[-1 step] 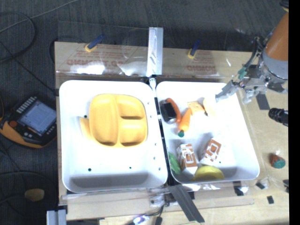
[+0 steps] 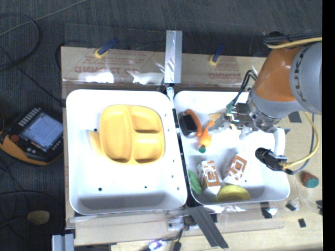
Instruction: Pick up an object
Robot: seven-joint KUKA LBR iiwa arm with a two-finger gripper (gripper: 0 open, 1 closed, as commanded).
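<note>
Inside right bin [image 2: 281, 188] — perhaps six objects.

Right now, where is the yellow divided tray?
In the camera view, the yellow divided tray lies in the left white bin, towards its upper middle.

Glossy yellow plastic tray [image 2: 131, 133] in smooth white plastic bin [image 2: 78, 156]; matt wooden bench [image 2: 73, 59]; shiny metal strip [image 2: 173, 56] at back edge.

An orange carrot-like toy [image 2: 203, 134] lies tilted in the right bin [image 2: 261, 190] toward ten o'clock, two orange-and-white cartons [image 2: 211, 172] and a yellow-green fruit [image 2: 233, 193] clustered toward six.
</note>
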